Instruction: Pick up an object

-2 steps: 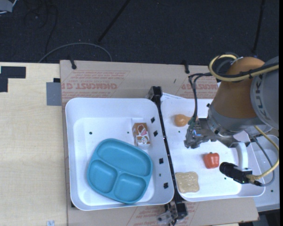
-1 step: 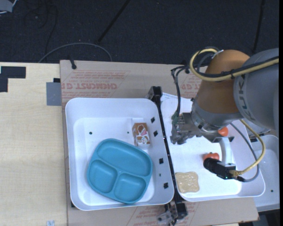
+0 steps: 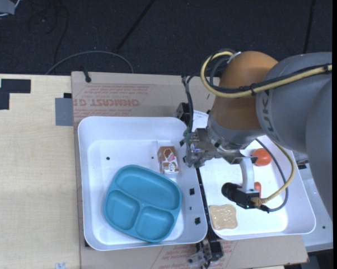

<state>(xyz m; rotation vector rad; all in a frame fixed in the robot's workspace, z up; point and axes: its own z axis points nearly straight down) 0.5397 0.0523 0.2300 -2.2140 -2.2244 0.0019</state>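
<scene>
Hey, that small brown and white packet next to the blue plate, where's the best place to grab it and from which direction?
Probably from straight above, pinching the small packet across its narrow width near the middle. It lies flat in the left bin, long axis running toward the camera. The blue divided plate sits just past its near end and the bin's dividing wall is close on the right, so a sideways approach looks cramped.

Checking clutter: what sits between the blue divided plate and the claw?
In the camera view, a small brown packet lies between the blue divided plate and the claw, in the left bin.
</scene>
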